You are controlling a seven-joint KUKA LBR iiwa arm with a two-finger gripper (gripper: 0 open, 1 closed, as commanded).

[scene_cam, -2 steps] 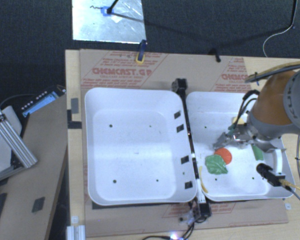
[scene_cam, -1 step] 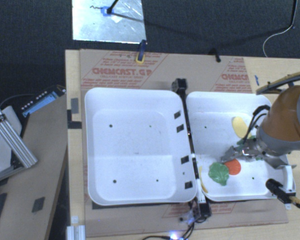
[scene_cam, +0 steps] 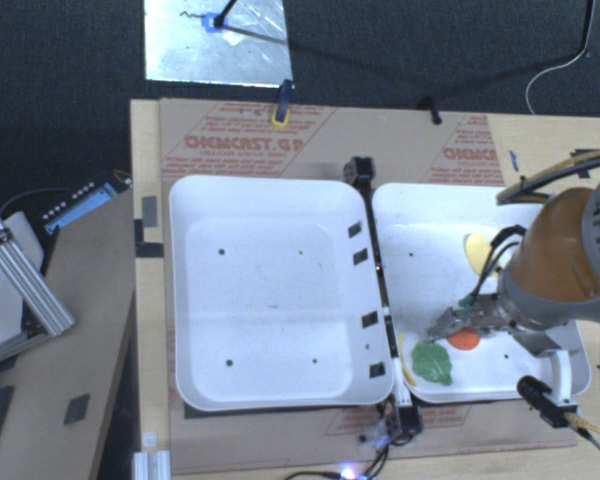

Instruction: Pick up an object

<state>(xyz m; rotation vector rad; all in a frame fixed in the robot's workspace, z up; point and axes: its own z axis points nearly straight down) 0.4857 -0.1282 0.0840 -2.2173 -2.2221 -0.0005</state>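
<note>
The arm's wrist hid part of the yellow object behind the gripper, and whether its fingers were spread or pinching could not be told. Three objects lay in the right bin: yellow, an orange one touching the gripper, a green one just below, near the front rim.

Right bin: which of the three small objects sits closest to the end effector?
The orange-red object, right beside the end effector. The green object lies lower toward the bin's front edge; the yellow object is farther back.
</note>
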